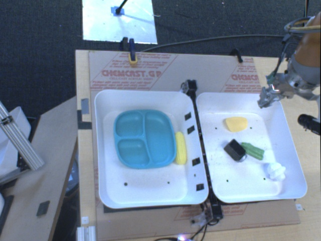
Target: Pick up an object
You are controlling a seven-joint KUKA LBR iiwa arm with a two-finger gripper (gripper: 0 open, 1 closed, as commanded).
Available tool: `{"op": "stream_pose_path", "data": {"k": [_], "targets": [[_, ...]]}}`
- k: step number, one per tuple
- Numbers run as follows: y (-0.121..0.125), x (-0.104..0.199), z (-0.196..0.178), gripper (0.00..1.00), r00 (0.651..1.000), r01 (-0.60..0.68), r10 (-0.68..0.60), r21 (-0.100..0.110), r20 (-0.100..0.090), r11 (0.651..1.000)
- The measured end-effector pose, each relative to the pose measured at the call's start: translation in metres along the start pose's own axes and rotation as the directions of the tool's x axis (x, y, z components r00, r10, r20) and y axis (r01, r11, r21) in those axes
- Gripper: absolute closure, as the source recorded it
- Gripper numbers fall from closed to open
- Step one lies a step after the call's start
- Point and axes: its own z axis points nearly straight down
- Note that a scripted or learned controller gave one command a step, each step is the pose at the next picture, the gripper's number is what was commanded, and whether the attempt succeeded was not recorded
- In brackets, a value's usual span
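Blue tray (142,138), 3 compartments, lies in the left bin (108,185), roughly centre. Yellow corn (180,148) just beside the tray's right edge, lengthwise, may be touching it; can't tell for sure. Rest of that bin's floor is bare white w/ a few small dark dots.

Black clips run down the seam btwn the two bins.

Right bin (291,185) holds 4 items. Yellow lump (236,124) in the upper middle, on its own. Below it a black block (234,150), tilted, and a green piece (253,150) touching the block's right side, angled down-right. White crumpled thing (274,171) near the lower right, apart from the green piece, hard to make out against the white floor.

Gripper (266,98) sits at the right bin's upper right corner, over the rim area, well apart from all 4 items. Nothing seen btwn its tips. Whether the jaws are released or clenched: can't tell, too small and blurred at this angle. Arm (306,69) comes in from the right, orange band at the top edge, cables looped above it.

Bench (150,72) under the bins is a board w/ red lettering; a blue-and-yellow clamp (132,51) at its back edge. Shiny sheet (118,14) on the dark floor beyond.
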Motion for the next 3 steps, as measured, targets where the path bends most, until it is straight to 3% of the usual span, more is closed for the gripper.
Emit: {"op": "stream_pose_path", "data": {"k": [3], "targets": [[-0.015, 0.162, -0.004, 1.00, 1.000, 0.003, -0.003, 0.001, -0.003, 1.000]]}}
